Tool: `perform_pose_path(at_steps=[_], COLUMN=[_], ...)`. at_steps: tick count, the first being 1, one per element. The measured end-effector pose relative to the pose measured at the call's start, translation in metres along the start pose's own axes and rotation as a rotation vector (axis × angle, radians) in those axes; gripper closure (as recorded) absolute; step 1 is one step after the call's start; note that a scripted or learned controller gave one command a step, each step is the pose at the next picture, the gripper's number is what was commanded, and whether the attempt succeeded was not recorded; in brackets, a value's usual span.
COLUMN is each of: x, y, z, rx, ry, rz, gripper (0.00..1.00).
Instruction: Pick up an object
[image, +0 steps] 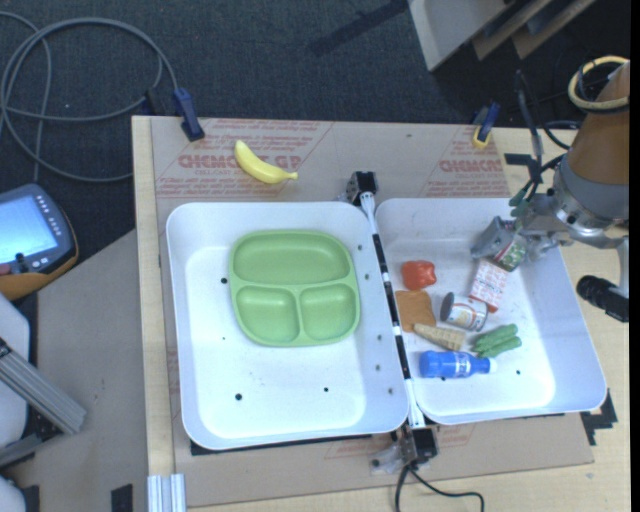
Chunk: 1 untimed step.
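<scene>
A green divided tray (293, 285) fills the left bin (200, 400). At right, the gripper (508, 243) hovers over the right bin (570, 385), possibly grasping a red-white packet (490, 283); I cannot tell. Nearby lies a blue bottle (452, 365).

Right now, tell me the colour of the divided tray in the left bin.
Light green; the tray shows best in the camera view.

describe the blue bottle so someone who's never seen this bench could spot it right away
Start at the right-hand white bin, the one holding a cluster of small items. Go to the side of that cluster nearest the camera: the blue bottle lies on its side there, just below a green object. It is the only blue thing in either bin, with a white cap end.
</scene>
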<state>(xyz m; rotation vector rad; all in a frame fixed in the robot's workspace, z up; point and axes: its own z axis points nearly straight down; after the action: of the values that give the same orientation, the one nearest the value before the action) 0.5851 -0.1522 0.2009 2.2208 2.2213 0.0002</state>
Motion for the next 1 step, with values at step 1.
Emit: perform_pose_path(at_steps=[1], x=[-0.0463], y=[0.0714], z=[0.1177], rx=[0.002], ry=[0.000], rz=[0.000], gripper=[0.00])
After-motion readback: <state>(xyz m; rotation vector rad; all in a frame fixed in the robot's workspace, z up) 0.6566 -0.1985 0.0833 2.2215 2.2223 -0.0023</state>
